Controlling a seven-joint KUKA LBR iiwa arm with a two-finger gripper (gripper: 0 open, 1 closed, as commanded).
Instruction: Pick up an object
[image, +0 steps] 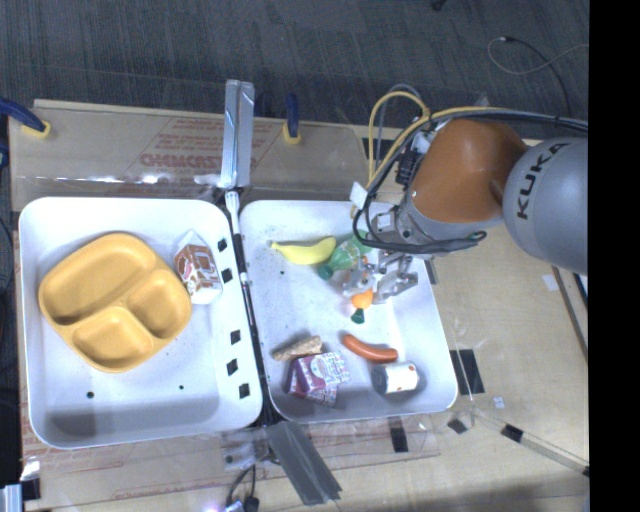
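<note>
Two white bins are set side by side; the gripper (385, 272) is lowered into the right bin (262, 300) over a small carrot (360, 305), near a banana (305, 250); its grip cannot be told.

One fixed overhead camera, tilted.
It looks down from above on the tabletop (500, 330), taking in both shallow white plastic bins (130, 415) from moderate height; the grey arm (545, 200) enters from the right.

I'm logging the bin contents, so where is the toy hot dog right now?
The reddish-orange toy hot dog lies in the right white bin, toward its near right corner, just above the small white cylinder and right of the crinkled red packet.
</note>
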